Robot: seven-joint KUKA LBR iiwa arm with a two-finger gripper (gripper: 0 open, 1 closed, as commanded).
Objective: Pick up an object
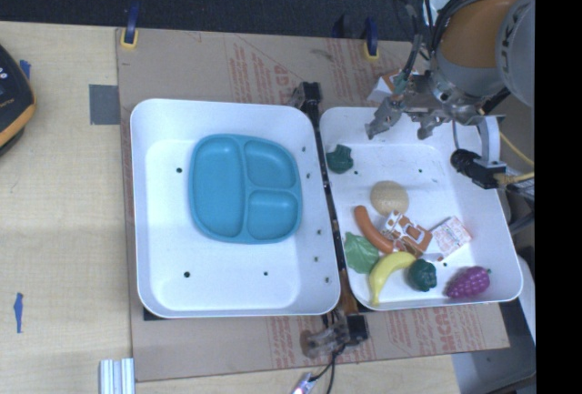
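Just one camera here, fixed up above the bench and looking down at a slant, so the far edge of the bench sits at the top of the frame. It's pulled back enough to fit both white bins, the left bin (145, 201) and the right bin (496, 201), side by side. The arm (486, 28) comes in from the upper right.

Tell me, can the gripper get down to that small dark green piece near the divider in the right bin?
Probably yes. The dark green piece lies alone, with bare bin floor around it, and the gripper hangs just to its right over the right bin.
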